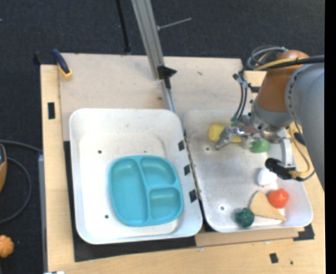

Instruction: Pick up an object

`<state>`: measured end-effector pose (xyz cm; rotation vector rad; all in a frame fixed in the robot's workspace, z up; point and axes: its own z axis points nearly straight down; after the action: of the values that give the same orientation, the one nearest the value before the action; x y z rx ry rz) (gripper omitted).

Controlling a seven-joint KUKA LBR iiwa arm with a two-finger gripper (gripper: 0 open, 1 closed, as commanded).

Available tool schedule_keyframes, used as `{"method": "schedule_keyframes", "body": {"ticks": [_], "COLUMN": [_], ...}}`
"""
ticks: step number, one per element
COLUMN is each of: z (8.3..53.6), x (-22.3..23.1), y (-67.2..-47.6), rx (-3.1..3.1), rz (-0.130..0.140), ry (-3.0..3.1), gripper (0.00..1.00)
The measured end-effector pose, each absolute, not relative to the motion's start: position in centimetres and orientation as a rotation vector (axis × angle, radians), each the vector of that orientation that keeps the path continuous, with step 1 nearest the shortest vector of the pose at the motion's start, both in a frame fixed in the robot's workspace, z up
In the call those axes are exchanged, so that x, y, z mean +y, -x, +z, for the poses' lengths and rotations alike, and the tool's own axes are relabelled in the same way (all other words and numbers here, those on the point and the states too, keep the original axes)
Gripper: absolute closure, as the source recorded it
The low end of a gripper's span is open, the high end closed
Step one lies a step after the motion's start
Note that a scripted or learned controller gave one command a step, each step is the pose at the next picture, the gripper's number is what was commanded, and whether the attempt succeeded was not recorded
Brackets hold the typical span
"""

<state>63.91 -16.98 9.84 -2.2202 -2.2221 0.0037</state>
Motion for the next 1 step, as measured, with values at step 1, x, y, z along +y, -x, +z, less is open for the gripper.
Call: {"method": "schedule_keyframes", "body": {"ticks": [1], "z": [11.34], "x": [-17.13], "y": [-64.11], "rx": [-2.226], "rz": [-0.002], "ry": [2.226], "gripper": [1.0]}}
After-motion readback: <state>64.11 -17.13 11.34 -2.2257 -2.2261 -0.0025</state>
